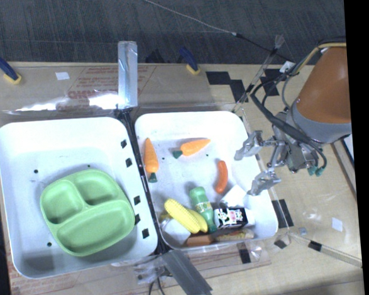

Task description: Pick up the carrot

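Carrot (194,147) lies on its side near the back of the right bin (233,122), its orange tip pointing toward the gripper side and its small green top pointing toward the second carrot (150,157). That second carrot lies along the right bin's left wall, next to the divider shared with the left bin (8,143). Toward the front of the right bin from the first carrot sits a slim orange-red sausage-shaped piece (221,176), tilted. Nearer the front wall lie a green bottle (201,199), a yellow corn cob (185,215) touching it, and a black box with white print (230,217) just beside the bottle.

The gripper (257,165) hangs over the right rim of the right bin, well apart from the first carrot. Its two fingers (250,145) are spread wide with nothing between them. The grey arm (319,96) with its orange band reaches in behind it.

A green divided plate (88,210) rests in the left bin, well apart from both carrots.
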`<state>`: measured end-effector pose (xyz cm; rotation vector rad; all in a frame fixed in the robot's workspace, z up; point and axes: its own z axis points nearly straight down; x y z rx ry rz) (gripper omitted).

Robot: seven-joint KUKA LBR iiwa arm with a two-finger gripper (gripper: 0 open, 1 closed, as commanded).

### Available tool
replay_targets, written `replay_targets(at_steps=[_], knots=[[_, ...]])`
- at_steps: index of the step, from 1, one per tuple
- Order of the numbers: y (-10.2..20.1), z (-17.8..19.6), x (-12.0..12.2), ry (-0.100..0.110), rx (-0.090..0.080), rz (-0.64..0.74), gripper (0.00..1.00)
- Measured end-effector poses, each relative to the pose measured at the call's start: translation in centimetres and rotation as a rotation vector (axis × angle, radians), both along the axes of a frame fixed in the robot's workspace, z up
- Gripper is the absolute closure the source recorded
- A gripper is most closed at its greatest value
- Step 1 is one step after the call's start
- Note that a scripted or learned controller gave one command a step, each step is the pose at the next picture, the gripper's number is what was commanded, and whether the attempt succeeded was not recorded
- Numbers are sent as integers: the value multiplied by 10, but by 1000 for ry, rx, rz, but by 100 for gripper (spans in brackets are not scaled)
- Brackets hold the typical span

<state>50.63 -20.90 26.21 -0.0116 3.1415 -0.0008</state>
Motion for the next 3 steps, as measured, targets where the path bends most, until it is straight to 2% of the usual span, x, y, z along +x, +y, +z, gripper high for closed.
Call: replay_targets(at_steps=[1,2,3], knots=[[52,-151,71,8,4,-151,0],[85,-170,118,-2,1,-455,0],[87,-158,119,-4,0,-445,100]])
